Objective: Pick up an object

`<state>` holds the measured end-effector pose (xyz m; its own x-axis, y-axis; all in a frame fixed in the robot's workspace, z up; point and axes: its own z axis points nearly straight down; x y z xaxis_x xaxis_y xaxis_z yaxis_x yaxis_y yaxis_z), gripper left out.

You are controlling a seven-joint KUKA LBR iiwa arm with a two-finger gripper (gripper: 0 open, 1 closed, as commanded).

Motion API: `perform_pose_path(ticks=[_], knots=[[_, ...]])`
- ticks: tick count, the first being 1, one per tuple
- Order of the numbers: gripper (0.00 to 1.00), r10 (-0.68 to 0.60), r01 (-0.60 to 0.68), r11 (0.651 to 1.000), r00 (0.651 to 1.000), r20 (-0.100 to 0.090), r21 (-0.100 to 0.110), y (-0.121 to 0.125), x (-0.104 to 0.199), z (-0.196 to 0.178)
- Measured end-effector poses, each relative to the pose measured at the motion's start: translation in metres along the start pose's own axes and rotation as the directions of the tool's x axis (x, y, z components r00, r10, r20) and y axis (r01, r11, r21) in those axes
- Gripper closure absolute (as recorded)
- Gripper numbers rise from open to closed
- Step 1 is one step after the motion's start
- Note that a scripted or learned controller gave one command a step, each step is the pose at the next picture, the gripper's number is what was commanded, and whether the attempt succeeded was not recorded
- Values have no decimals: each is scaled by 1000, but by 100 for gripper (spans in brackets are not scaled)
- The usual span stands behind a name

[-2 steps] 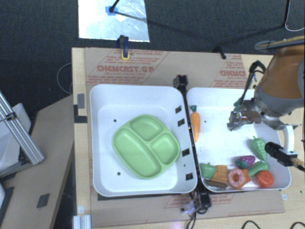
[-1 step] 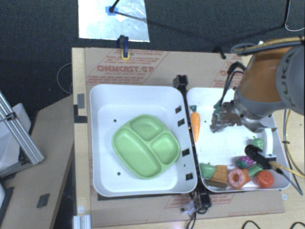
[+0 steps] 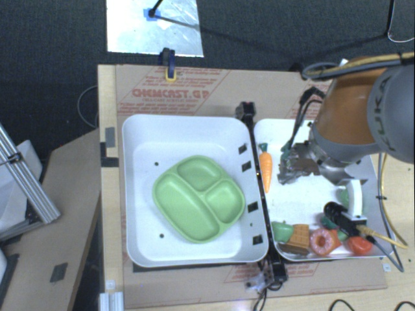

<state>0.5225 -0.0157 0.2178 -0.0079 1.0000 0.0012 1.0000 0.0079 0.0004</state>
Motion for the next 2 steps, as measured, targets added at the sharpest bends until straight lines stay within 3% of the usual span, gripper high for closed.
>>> perform_pose_path(ticks=[1,2], knots=[[100,1,-1,1000,1000,1,-2,8,10,-14],[100,7,-7,1000,1000,2,0,0,1,3]])
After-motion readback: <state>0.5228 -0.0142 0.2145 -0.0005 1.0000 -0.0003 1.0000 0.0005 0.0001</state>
